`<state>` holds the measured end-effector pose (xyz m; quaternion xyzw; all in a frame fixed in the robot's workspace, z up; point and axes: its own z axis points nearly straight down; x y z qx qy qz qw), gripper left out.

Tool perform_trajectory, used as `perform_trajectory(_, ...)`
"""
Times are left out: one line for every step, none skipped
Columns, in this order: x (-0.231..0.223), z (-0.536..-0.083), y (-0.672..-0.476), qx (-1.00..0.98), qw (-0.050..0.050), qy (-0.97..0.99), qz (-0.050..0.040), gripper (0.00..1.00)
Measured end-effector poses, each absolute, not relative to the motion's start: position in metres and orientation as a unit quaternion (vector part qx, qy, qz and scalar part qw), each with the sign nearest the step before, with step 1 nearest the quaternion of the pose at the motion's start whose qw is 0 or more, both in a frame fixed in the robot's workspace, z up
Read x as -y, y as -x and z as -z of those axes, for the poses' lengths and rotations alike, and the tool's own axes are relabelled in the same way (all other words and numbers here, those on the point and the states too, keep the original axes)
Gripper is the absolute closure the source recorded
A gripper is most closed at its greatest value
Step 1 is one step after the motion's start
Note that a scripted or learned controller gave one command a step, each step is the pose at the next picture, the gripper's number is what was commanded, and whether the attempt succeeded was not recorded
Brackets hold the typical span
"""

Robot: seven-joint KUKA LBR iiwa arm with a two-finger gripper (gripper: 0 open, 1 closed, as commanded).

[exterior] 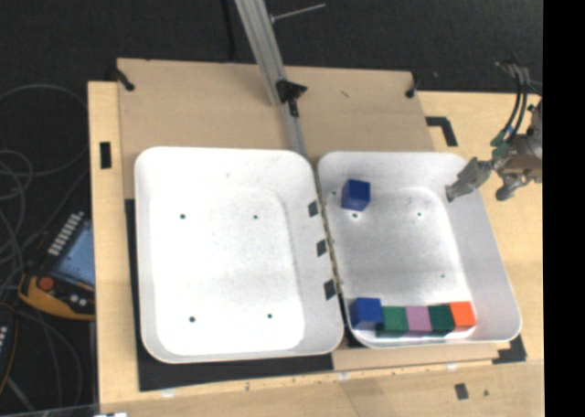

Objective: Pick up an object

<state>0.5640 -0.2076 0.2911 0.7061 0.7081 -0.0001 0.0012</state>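
Gripper (pixel 484 182): I see it at the right rim of the right bin (pixel 480 251), fingers spread apart with nothing between them, poised over the upper right corner. Blue cube (pixel 356 194): lying alone in the upper left part of that bin, well apart from the gripper. Row along the bin's near wall, left to right, each touching the next: second blue cube (pixel 366 312), green cube (pixel 394 319), pink cube (pixel 418 318), dark green cube (pixel 441 317), orange cube (pixel 463 315). Left bin (pixel 151 251): just beside the right one, their rims meeting along the middle.
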Motion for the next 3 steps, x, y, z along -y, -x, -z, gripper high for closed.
perform_trajectory(0.130,-0.219,-0.588,-0.710,-0.003,-0.704,0.0006,0.00)
perform_trajectory(0.094,-0.093,-0.639,-0.709,-0.001,-0.706,0.0011,0.00)
perform_trajectory(0.128,-0.098,-0.647,-0.707,0.002,-0.708,-0.0004,0.00)
